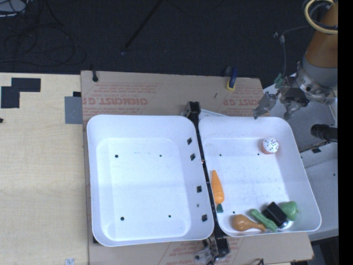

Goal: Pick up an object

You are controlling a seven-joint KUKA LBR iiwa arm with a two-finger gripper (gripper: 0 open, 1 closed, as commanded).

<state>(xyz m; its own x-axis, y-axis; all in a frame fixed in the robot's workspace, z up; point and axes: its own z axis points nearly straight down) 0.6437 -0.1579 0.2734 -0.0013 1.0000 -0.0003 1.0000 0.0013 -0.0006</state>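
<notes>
The right bin (242, 127) holds an orange carrot (217, 186) by its left wall. A small white ball with dots (270, 145) lies near its far right corner. At the near right corner sit a tan gourd shape (246, 223), a green piece (288, 208) and a black block (274, 213) packed together. My gripper (274, 105) hangs above the far right rim of this bin, its fingers spread apart with nothing between them. The arm with its orange band (322, 43) rises at the upper right.
The left bin (110, 127) lies beside the right one, joined by a black clamp strip (199, 164). Both rest on a cardboard sheet (143, 95). A yellow and blue clip (231, 79) stands on the sheet's far edge. Cables lie on the dark floor behind.
</notes>
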